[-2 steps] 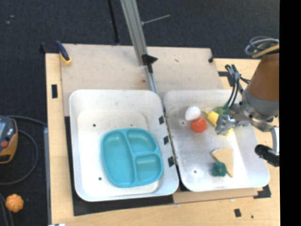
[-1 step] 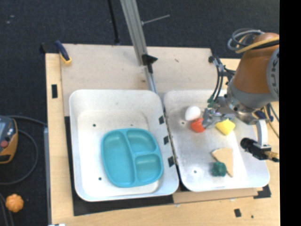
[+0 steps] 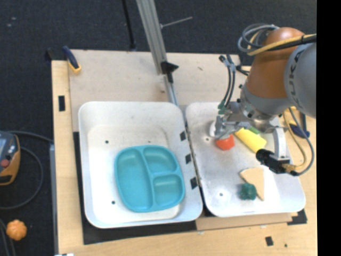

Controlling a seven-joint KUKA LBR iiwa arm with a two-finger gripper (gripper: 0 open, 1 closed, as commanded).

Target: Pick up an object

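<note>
Red-orange object [image 3: 225, 142] is lying on the floor of the right bin [image 3: 212, 170], directly at the tip of the gripper [image 3: 222, 130], on the side of it that faces the near rim. Whether the two are touching cannot be told. The gripper is hanging low over the far left part of this bin, and its opening cannot be told from this angle; nothing is visibly in its hold.

A yellow object [image 3: 250, 138] is lying just beside the red-orange one, on the arm's side of the gripper and partly under the wrist. A tan wedge [image 3: 255, 179] and a green object [image 3: 246, 191] are resting together farther toward the near rim, well apart from the gripper, with the green piece touching the wedge's lower edge.

Bare white floor is opening out from the gripper toward the wall between the bins, and again toward the near rim; the crowded side is the one toward the arm. The bin's far rim is running close behind the gripper.

Beyond the dividing wall, away from the arm, a teal divided plate [image 3: 150, 178] is sitting in the left bin [image 3: 97, 122], toward its near rim.
</note>
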